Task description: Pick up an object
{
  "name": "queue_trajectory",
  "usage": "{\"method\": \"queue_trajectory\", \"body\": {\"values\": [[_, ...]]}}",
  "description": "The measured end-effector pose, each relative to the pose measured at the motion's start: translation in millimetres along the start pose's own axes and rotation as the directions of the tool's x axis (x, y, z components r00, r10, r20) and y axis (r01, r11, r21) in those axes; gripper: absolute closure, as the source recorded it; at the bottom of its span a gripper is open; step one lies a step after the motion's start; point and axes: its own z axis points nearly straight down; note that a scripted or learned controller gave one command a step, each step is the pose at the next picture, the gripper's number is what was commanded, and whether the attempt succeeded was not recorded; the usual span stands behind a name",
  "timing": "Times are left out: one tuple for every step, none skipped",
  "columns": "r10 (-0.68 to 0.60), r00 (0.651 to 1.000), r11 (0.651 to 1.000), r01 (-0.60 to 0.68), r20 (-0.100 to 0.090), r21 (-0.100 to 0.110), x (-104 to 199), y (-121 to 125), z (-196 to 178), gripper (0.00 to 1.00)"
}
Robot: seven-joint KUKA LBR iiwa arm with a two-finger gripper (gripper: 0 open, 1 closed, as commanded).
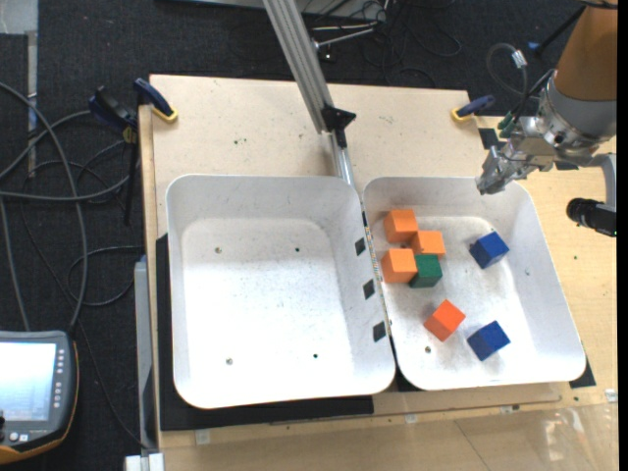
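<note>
Camera view: end effector (494, 180) hovers near upper blue cube (488, 249).

Bench top (255, 130): pale speckled board, sitting on a dark carpeted floor (78, 27). Blue-and-yellow clamps grip the board at 10 o'clock (154, 99) and 2 o'clock (473, 108). A slanted aluminium pole (297, 47) runs from 12 o'clock down toward the board's centre, ending in a black bracket (338, 121). Metal stand legs and loose black cables (353, 8) lie on the floor at 12 o'clock; more cables (59, 175) loop at 9 o'clock. A handheld pendant with lit screen (34, 386) rests at 8 o'clock. Lighting even, soft shadows.
</note>
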Motion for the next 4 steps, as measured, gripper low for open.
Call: {"method": "queue_trajectory", "body": {"values": [[-0.001, 1.000, 1.000, 0.001, -0.001, 0.000, 57.1, -2.0, 0.6, 1.00], [-0.001, 1.000, 1.000, 0.001, -0.001, 0.000, 116.3, -13.5, -2.4, 1.00], [-0.001, 1.000, 1.000, 0.001, -0.001, 0.000, 167.4, -27.0, -6.0, 1.00], [-0.001, 1.000, 1.000, 0.001, 0.000, 0.002, 219.9, -39.9, 14.0, 1.00]]}}
